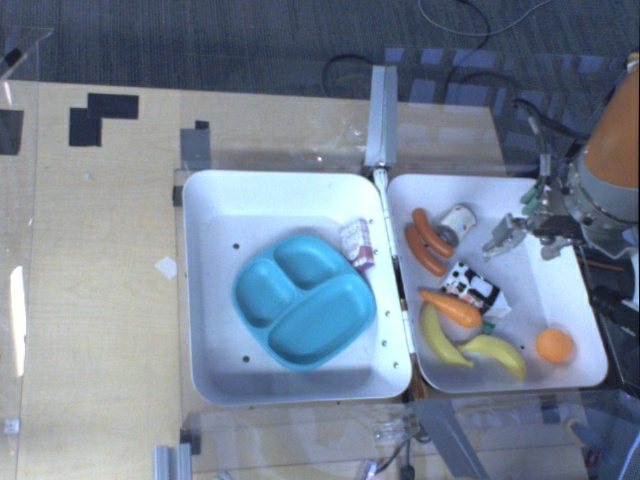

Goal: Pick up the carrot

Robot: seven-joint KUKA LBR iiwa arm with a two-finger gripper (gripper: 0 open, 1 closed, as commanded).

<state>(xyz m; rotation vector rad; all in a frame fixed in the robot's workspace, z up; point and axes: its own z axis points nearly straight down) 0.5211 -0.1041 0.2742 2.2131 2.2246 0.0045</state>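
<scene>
Grey metal is what the gripper [528, 230] shows, hanging over the upper right part of the right bin [590, 368], under the orange band of the arm [615, 138] that comes in from the right. One finger [500, 240] points left and down, the other [553, 246] sits more to the right, and there is a clear gap between them, so the gripper looks spread apart. Nothing lies between the fingers.

Just left of the gripper there is a small silver can [456, 223] lying on its side, and beside it two sausages [428, 245] lie close together. Below the gripper is a small black and white box [470, 288]. The carrot [452, 308] lies just under this box, in the lower middle of the right bin, with its thin end to the left and its green end near the box. It rests on a banana [440, 336]; a second banana [497, 354] is at its right, and an orange ball [554, 345] is near the corner.

The left bin [210, 298] holds a blue divided plate [304, 300] and a small wrapped packet [358, 244]. Both bins stand on the pale wooden worktop [90, 268].

As I judge it, the task is at its beginning. The carrot is not grasped and not lifted. The gripper must first travel down and left to come above the carrot, then descend, close and lift.
</scene>
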